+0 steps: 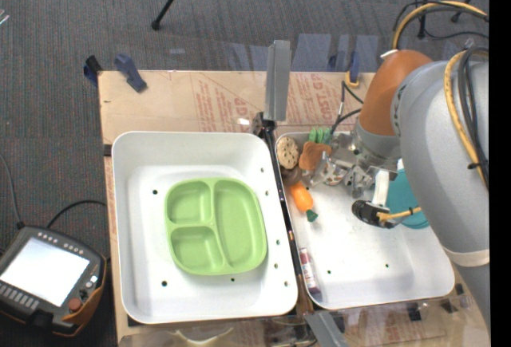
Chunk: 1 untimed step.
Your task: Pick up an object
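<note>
Toy carrot [302, 201] in right bin [375, 274], near its left wall, lying flat. Long axis diagonal: orange body toward upper left, green tip toward lower right. Cookie [287, 151] and brown piece [312, 154] at bin's top-left corner. Arm reaches in from right, wrist bent low over bin's upper part. Claw [337, 171] just right of carrot, apart from it; spread or pressed together, cannot tell. Green divided plate [215, 226] in left bin [136, 170].

Two white bins [128, 178], one green plate [215, 226], one carrot [302, 200].
</note>
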Each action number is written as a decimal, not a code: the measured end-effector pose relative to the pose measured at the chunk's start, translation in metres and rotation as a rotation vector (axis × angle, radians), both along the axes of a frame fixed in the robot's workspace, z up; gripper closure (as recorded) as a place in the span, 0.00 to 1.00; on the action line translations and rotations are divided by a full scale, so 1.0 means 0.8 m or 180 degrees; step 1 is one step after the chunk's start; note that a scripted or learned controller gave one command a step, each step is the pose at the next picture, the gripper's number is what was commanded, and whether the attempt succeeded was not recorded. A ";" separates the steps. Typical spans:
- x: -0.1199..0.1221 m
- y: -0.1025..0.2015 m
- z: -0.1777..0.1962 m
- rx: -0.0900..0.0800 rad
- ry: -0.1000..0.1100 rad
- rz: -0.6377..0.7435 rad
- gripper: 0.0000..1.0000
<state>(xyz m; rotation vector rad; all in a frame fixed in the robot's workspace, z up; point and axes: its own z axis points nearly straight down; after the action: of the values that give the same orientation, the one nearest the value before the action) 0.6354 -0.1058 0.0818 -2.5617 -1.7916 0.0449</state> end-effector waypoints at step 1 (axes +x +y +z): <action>-0.010 0.021 0.000 0.0004 -0.0037 -0.0438 0.00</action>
<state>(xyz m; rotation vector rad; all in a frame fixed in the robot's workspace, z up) 0.6278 -0.0893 0.0821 -2.6821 -1.6133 0.0272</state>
